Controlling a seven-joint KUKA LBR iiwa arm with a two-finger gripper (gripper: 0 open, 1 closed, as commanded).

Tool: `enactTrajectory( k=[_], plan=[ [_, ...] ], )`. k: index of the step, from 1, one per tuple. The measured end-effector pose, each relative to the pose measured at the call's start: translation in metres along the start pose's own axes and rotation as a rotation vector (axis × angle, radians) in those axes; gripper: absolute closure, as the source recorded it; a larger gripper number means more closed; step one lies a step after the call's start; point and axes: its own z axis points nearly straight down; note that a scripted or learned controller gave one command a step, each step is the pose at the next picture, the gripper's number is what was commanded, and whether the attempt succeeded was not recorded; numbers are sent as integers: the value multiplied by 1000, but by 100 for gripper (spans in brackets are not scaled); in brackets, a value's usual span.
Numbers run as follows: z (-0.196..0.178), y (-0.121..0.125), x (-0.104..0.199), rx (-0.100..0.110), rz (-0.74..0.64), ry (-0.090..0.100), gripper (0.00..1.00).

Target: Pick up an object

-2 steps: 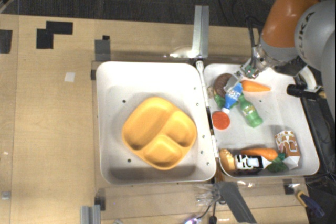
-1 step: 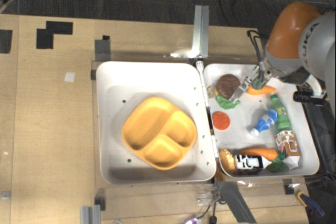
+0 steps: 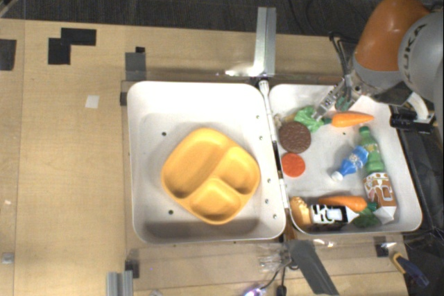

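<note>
The arm reaches in from the upper right of the frame, its orange band at the far upper right, and the tool point(image 3: 331, 102) sits low over the upper part of the right bin point(image 3: 411, 215). This reads as the approach step of the pick — the tool is down among the objects but nothing is seen between its fingers, and whether they are spread or closed cannot be told at this size and angle.

Nearest the tool are two things: a green leafy toy vegetable point(image 3: 307, 117) just below and left of its tip, and a toy carrot point(image 3: 352, 119) lying crosswise just below and right of it. Either looks like the likely target; the green piece seems closest, perhaps touching. The next move would call for settling the fingers around one of them and closing before lifting — the carrot's round, tapered body may slip.

Further down the right bin lie a brown round cookie-like disc point(image 3: 295, 137), a red disc point(image 3: 293, 165), a blue bottle point(image 3: 352, 163), a second carrot point(image 3: 342, 203) and a dark bottle point(image 3: 319, 213). The left bin point(image 3: 142, 149) holds a yellow divided plate point(image 3: 211, 175), well apart from the tool.
</note>
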Motion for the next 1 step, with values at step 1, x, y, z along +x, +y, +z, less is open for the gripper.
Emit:
enactTrajectory(
  k=[1],
  plan=[
    [-83,-9,26,7,-210,2,100]
  ],
)
